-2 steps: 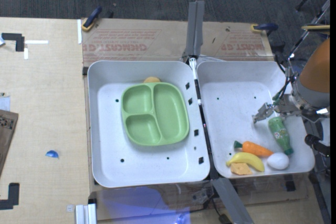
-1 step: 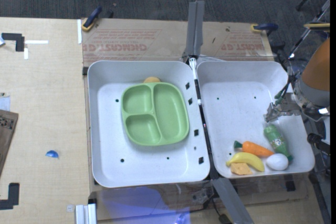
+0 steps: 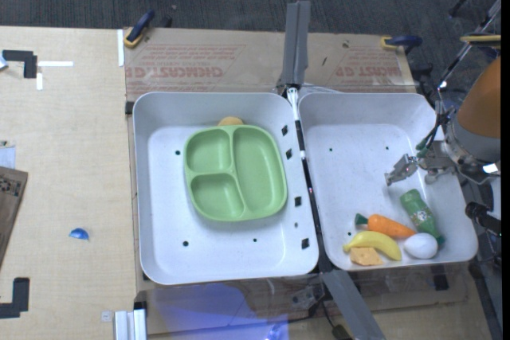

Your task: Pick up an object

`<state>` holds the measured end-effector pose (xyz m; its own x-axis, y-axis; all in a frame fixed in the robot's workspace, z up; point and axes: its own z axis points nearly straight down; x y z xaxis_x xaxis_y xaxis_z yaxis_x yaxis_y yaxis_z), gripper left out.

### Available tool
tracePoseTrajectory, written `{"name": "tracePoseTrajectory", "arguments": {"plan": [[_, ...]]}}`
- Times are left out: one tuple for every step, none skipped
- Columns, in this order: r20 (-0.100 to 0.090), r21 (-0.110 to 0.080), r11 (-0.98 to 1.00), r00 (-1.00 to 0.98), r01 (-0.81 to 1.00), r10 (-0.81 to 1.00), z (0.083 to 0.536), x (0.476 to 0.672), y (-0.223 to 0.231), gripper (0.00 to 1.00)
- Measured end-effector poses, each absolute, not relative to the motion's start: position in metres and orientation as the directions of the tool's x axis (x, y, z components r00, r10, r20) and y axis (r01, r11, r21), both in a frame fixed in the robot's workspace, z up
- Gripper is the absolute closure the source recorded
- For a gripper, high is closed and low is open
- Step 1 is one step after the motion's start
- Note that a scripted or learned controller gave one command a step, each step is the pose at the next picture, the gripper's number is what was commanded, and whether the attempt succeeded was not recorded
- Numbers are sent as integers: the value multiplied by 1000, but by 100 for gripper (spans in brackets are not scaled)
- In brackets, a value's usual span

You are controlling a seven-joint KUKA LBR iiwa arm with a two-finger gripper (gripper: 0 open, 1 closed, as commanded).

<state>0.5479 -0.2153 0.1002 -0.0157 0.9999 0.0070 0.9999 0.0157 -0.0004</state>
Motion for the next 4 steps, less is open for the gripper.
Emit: {"name": "tracePoseTrajectory", "arguments": {"plan": [[-1,-2,50,-50,999,999,149,595,-169,0],[-2,-3,53,-53,999,999,156,595,-169,100],[-2,-3,53,-53,999,999,156,595,-169,0],[-1,-3,41,-41,999,999,134,582,-172,0]]}}
